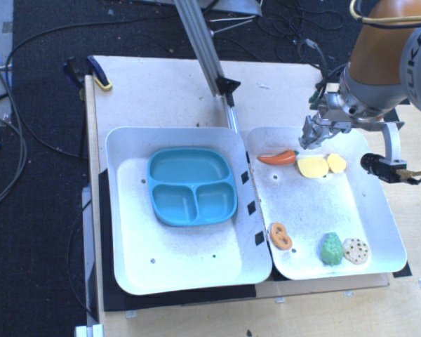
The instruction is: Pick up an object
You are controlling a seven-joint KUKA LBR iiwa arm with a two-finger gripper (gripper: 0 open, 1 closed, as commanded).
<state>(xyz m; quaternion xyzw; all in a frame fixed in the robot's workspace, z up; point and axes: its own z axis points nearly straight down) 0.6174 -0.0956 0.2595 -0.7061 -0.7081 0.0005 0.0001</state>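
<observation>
In the right bin (379, 216), an orange carrot-like piece (277, 158) lies at the far left, with two yellow pieces (313, 167) (336, 163) beside it. My gripper (310, 142) hangs just above the far end of this bin, over the gap between the carrot and the yellow pieces. Nothing shows between its fingers. Toward the bin's near side lie an orange pretzel (280, 236), a green lump (330, 248) and a speckled cookie (355, 250).
A blue divided tray (193, 187) sits in the left bin (126, 258). A slanted metal pole (200, 37) rises behind the bins. Cables cross the dark floor. A black fitting (382, 166) juts out at the right bin's far right rim.
</observation>
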